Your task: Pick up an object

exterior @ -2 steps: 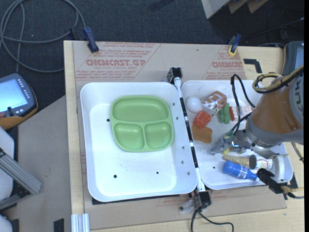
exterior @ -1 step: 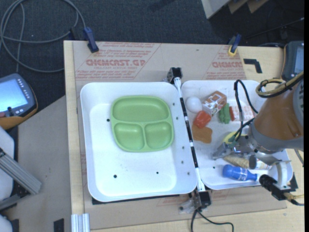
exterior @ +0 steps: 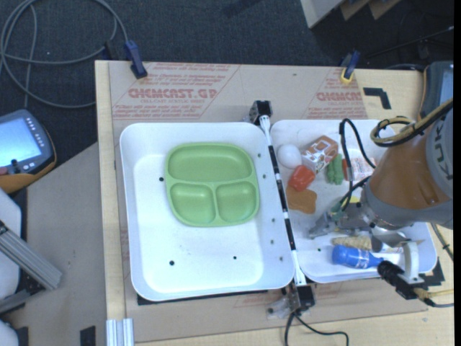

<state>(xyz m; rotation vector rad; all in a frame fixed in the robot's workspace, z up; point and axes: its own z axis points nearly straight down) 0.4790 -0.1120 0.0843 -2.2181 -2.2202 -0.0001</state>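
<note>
Half the right bin (exterior: 311, 271) hidden under the arm (exterior: 403, 179); tool (exterior: 333, 222) state impossible to tell.

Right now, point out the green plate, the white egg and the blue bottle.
green plate (exterior: 211, 166), camera view, top compartment.
white egg (exterior: 289, 154), camera view, its middle.
blue bottle (exterior: 351, 257), camera view, blue body.

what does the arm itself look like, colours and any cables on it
The arm is bulky and rounded, with a wide orange band above a grey wrist section. Black cables loop along its side, with a yellowish wire near the top. Its lower end is grey metal.
</note>
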